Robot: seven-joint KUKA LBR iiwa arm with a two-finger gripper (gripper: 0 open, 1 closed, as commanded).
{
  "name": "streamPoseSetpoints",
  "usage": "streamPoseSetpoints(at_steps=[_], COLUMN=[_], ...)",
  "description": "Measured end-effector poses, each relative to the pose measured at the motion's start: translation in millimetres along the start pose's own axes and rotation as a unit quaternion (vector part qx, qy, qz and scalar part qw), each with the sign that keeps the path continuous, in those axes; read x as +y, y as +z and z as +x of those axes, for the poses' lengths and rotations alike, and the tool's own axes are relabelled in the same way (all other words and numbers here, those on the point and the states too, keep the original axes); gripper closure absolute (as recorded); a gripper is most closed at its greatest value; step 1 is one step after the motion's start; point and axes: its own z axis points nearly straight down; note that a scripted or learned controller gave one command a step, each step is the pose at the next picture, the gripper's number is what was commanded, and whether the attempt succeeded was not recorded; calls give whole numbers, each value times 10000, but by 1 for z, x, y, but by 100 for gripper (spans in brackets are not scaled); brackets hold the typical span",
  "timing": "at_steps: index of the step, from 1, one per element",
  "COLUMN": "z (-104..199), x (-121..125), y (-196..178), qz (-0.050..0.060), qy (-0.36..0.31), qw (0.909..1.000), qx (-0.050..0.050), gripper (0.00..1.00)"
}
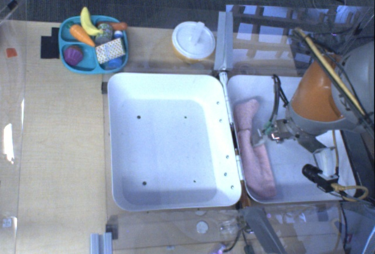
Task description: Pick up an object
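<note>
A pink rolled cloth [254,147] lies lengthwise along the left side of the right bin [287,179]. My gripper [262,136] reaches in from the right and hangs low over the cloth's middle, at its right edge. The fingers are small and dark against the cloth, and I cannot make out how they stand. The arm's orange band [313,95] sits just above and to the right of it.
The left bin [170,141] lies beside the right one, sharing a middle rim. On the bench behind are a blue tray [94,43] of toy food and a white lidded bowl [194,40]. A clear-walled frame [275,30] stands behind the right bin.
</note>
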Motion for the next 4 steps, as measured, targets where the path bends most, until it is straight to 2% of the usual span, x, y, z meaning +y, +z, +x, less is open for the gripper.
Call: streamPoseSetpoints(at_steps=[1, 2, 3, 4], z=[-36, -51, -6, -17], x=[102, 34, -27, 19], y=[5, 4, 1, 3], qz=[40, 48, 26, 24], qy=[277, -22, -233, -248], qw=[9996, 10000, 9997, 9997], qx=[17, 20, 21, 18], gripper=[0, 0, 0, 0])
